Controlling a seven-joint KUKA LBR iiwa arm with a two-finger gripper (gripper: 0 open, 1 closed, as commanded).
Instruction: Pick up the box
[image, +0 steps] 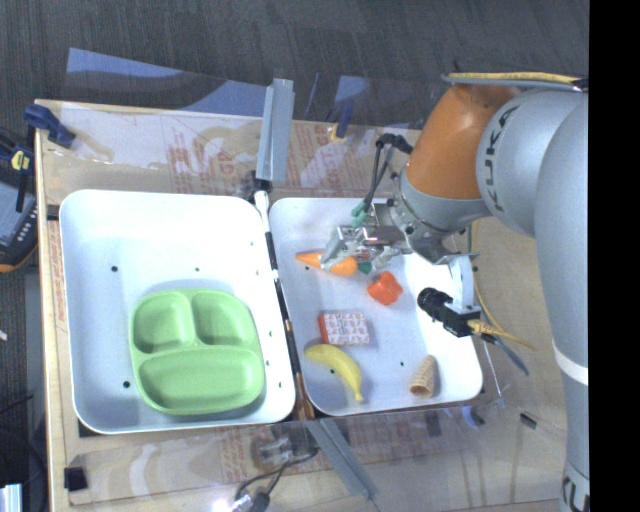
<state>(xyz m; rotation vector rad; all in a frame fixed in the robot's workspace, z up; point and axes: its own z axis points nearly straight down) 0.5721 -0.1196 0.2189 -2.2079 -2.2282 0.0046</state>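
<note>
On the bench, we find the gripper (358, 243) above the carrot (328, 262), grip state unclear; it risks missing the box (344, 327).

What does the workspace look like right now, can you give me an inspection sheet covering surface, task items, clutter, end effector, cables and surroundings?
Surface: bench bears a left bin and a right bin, side by side.
Job's things: box, red and white, lies flat near the middle of the right bin, untouched.
Clutter: green tray in the left bin; in the right bin a banana, cone, carrot and a red piece.
End effector: over the carrot at the far end of the right bin, away from the box.
Cables: thin wires run along the wrist; a yellow cable at the bin's right rim.
Surroundings: dark floor; clamp at the bench's far left corner.
</note>
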